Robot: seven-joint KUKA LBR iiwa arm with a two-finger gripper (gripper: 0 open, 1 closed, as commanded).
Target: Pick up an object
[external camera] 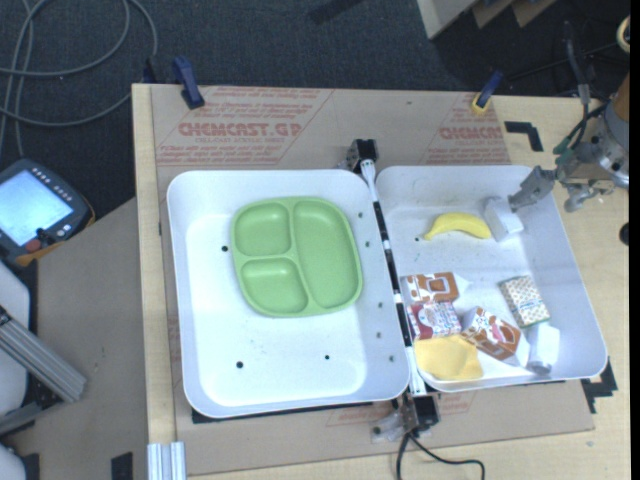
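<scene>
Gripper (510,211) low in right bin (570,258) beside banana (458,227); finger state can't tell; centre over banana before closing.

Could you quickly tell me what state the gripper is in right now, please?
Gripper: low over the right bin, just right of the banana; nothing seen between its fingers, and whether they are open or closed cannot be told.

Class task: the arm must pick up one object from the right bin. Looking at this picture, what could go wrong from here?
1. The hand sits just right of the curved yellow banana; it may nudge it away.
2. The red-and-white packets and yellow pouch crowd the near corner, so a grasp there could catch two.
</scene>
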